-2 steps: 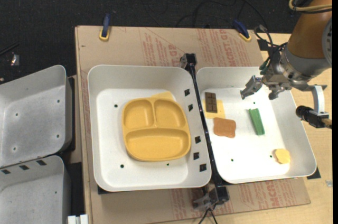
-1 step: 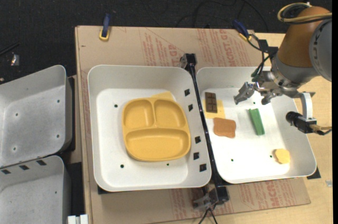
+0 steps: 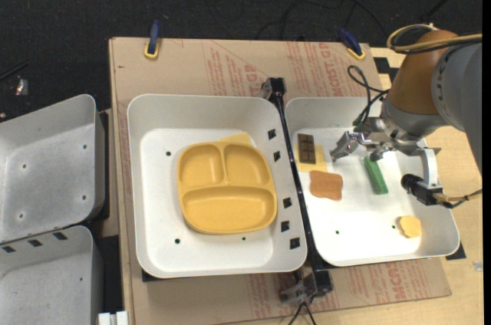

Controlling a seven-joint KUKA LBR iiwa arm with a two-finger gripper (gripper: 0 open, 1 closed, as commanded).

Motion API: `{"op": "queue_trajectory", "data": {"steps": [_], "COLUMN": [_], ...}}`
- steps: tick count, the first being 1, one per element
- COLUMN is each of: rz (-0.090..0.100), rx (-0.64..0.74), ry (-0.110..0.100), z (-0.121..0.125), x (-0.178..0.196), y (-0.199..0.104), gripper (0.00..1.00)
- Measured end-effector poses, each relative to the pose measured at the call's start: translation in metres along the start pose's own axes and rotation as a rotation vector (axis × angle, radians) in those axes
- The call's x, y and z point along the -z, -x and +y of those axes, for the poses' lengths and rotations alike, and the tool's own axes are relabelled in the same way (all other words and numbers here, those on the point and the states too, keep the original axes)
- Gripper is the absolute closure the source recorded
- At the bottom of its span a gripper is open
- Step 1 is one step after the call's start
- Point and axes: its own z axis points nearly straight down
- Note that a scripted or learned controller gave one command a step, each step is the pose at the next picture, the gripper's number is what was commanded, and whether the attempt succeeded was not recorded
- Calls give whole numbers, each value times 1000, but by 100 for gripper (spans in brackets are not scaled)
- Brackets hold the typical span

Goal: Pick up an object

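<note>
- The objects for picking are lying in the right bin [image 3: 437, 239]: a brown bar [image 3: 306, 149] at about 10 o'clock of that bin's floor, an orange toast-like slice [image 3: 326, 185] just below it, a green stick [image 3: 376, 175] near the middle, and a small yellow piece [image 3: 409, 226] toward 4 o'clock.
- The tool [image 3: 354, 145] is hanging over the upper middle of the right bin, pointing toward 9 o'clock, with the brown bar just to its 9 o'clock side and the green stick at its 5 o'clock.
- The tool's metal fingers are standing slightly apart, and nothing is showing between them.
- The arm [image 3: 437, 86], grey with an orange band, is reaching in from 3 o'clock, and black cables are trailing beside it.
- The left bin [image 3: 153, 124] is holding a yellow divided tray [image 3: 227, 188], lying flat near its middle.
- Both bins are sitting side by side on a cardboard sheet [image 3: 207, 63] covering the desk, with clamps at 12 o'clock.
- More white bins [image 3: 46, 155] are resting well apart at 9 o'clock.
</note>
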Motion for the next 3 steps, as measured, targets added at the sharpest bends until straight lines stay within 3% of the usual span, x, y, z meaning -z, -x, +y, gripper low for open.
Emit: {"op": "queue_trajectory", "data": {"steps": [1, 2, 3], "rz": [0, -1, -1], "rx": [-1, -2, 2], "ry": [4, 4, 6], "z": [1, -3, 8], "x": [13, 65, 123], "y": [0, 9, 10], "gripper": [100, 100, 100]}}
